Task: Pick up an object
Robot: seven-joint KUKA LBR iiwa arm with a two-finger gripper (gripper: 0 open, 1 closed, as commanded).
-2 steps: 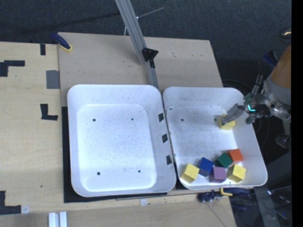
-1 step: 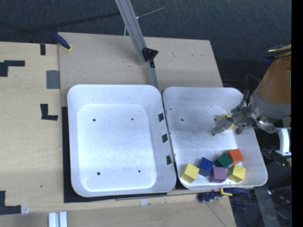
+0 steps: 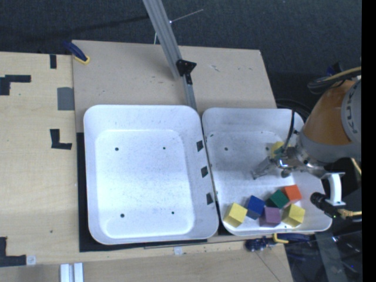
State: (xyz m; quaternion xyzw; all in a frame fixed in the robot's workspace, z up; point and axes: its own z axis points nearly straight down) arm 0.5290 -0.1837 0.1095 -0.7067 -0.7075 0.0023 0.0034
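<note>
the gripper (image 3: 262, 170) hangs low inside the right bin (image 3: 235, 128), its fingers apparently a little apart with nothing between them. the cluster of blocks lies just toward the bin's near rim from the jaws, the blue cube (image 3: 255, 206) nearest, the yellow cube (image 3: 237, 214) beside it. the arm (image 3: 332, 125) reaches in over the bin's right wall.
</note>
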